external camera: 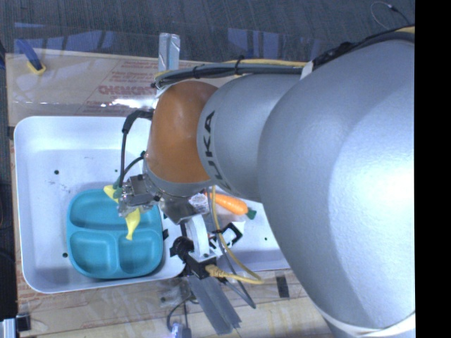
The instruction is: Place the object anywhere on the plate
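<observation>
A yellow banana-like object point(131, 217) hangs over the blue divided plate point(95, 248), which lies in the left white bin point(42, 160) toward that bin's near edge. The gripper point(130, 197) sits directly above the object's upper end; whether it pinches the object cannot be told. An orange carrot point(231, 204) lies just beside the wrist, toward the right bin.

arm point(296, 160) over left bin point(35, 189) | yellow object point(131, 220) above blue plate point(106, 248) | carrot point(229, 204) beside wrist
</observation>
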You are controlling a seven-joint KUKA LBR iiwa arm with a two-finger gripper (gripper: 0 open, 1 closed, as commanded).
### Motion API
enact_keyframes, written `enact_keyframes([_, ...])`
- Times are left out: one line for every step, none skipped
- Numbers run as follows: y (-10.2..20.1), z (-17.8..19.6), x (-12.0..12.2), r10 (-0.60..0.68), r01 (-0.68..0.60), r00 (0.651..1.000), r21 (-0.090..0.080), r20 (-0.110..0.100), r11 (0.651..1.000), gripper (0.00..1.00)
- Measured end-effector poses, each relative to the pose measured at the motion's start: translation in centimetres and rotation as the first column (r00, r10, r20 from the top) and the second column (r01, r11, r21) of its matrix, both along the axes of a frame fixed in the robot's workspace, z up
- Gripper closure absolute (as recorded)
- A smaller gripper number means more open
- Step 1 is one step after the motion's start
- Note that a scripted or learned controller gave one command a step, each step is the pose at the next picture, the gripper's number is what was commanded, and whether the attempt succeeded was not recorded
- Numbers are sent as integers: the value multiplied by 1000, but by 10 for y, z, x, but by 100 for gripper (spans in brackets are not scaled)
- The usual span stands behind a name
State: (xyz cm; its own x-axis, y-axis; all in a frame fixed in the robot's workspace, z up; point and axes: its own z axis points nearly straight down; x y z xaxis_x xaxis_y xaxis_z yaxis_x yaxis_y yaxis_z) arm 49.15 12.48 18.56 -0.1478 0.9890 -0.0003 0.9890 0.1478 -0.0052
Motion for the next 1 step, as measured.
enact_keyframes([0,0,0,-1,1,1000,0,1,1000,0])
